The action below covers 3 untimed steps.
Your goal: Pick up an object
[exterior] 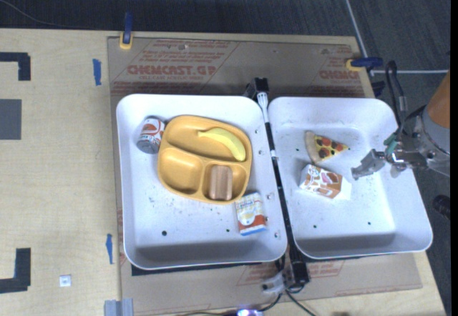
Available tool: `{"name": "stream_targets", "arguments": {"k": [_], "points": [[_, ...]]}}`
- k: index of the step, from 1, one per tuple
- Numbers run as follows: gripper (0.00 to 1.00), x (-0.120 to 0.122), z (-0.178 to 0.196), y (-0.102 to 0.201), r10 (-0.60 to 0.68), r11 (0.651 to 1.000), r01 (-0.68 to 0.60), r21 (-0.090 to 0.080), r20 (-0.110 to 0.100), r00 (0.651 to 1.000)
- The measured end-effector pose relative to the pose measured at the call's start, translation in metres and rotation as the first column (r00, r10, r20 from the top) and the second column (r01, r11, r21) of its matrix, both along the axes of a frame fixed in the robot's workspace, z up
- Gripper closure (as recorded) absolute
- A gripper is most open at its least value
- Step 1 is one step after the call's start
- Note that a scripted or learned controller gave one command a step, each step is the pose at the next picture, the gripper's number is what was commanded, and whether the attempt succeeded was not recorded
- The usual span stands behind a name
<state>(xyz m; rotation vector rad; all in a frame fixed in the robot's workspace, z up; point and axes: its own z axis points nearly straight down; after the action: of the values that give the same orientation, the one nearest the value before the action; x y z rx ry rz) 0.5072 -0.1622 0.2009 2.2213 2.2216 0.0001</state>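
— What's in the two bins?

— The left bin (136,186) holds a yellow divided plate (187,164) carrying a banana (225,141) and a sausage (219,181), with a can (149,134) and a small carton (250,214) beside it.

— And the right bin (372,225)?

— A snack packet (322,182) and a pizza slice (326,146). The gripper (370,163) hovers just right of them, fingers spread, pinching nothing.

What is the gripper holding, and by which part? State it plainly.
Nothing is held. The gripper hangs over the right bin, beside the pizza slice and the small carton, with no object between its fingers.
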Motion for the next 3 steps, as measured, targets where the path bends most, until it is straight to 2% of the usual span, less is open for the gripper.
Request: {"name": "stream_targets", "arguments": {"k": [1, 2, 3], "points": [[0.0, 0.0421, -0.0925, 0.0529, -0.002, 1.0, 0.002, -0.002, 0.025, 1.0], [0.0, 0.0347, -0.0944, 0.0557, -0.002, 1.0, 0.003, -0.005, 0.036, 0.999], [0.0, 0.0334, -0.0948, 0.0558, -0.002, 1.0, 0.002, -0.006, 0.038, 0.999]]}}
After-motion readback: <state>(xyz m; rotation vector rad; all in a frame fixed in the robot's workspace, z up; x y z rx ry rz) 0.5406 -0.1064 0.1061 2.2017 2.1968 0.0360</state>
